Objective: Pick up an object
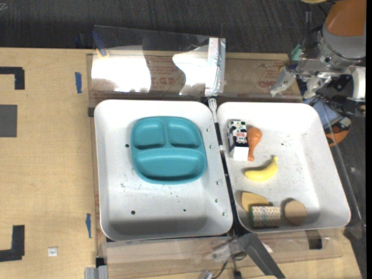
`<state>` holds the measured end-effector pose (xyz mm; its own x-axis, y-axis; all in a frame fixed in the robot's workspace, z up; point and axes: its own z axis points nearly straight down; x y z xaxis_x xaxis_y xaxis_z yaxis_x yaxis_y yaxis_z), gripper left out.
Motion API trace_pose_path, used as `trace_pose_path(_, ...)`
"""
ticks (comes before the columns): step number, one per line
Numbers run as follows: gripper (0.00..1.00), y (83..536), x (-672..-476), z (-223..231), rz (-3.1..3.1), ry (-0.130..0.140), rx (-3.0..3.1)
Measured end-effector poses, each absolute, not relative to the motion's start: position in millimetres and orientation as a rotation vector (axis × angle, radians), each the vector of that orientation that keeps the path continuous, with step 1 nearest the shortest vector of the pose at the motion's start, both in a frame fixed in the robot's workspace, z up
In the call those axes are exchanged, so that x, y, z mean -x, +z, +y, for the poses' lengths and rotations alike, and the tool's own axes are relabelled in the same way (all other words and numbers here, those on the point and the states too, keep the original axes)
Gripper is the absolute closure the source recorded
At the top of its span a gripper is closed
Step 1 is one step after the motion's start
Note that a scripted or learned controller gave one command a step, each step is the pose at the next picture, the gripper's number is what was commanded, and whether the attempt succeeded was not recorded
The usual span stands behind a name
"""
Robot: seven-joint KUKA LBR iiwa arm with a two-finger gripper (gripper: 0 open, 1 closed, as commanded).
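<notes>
The right bin holds several small objects. A yellow banana lies near its middle. An orange drumstick-shaped toy sits beside a black-and-white patterned box with a small white block below it, all close to the bin's left wall. At the front are a patterned roll, a tan wedge and a brown round piece. My gripper hangs above the bin's far right corner, outside the rim, open, with nothing between its fingers.
The left bin carries a teal divided plate. A clear plastic panel stands behind the bins. Cables and a grey bracket lie at the front edge of the bench.
</notes>
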<state>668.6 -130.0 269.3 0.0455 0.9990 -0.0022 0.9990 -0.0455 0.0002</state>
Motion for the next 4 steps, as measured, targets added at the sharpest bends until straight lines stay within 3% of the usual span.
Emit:
trace_pose_path(1,0.00,130.0,-626.6,-99.6,2.198,-0.004,-2.248)
trace_pose_path(2,0.00,106.9,-638.7,-109.5,2.219,0.003,-2.220)
trace_pose_path(3,0.00,106.7,-629.7,-104.0,2.325,0.039,-2.042)
trace_pose_path(4,0.00,111.8,-635.8,-119.6,2.436,-0.001,-1.983)
